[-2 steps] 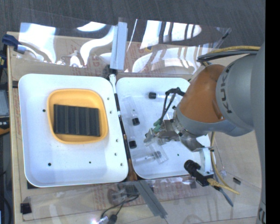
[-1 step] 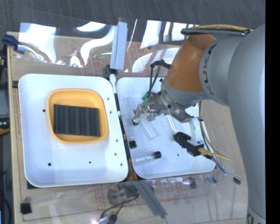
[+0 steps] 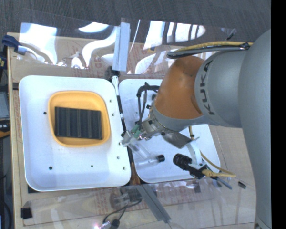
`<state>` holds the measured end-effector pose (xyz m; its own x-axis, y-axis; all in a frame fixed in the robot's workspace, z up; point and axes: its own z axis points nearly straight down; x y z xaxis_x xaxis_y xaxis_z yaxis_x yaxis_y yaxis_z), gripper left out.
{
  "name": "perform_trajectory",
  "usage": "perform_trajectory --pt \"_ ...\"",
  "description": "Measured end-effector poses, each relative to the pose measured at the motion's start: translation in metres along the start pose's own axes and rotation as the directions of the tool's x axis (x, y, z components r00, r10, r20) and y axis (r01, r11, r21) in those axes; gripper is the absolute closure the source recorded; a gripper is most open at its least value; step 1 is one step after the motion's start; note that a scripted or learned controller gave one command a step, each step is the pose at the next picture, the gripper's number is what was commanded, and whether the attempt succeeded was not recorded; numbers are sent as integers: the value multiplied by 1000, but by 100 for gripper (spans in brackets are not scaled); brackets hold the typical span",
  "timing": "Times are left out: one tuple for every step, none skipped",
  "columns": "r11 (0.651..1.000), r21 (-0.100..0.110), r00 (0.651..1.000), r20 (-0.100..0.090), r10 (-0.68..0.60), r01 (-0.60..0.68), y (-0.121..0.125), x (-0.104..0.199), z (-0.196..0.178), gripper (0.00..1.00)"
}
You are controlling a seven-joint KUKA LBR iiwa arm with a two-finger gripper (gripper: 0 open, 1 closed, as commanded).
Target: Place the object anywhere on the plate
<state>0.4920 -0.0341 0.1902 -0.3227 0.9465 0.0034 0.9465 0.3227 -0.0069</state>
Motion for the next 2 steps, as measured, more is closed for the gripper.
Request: perform_trajectory --pt "988 -4 988 4 -155 155 45 18 -1 100" --pt "988 -4 988 4 -154 154 45 18 -1 0"
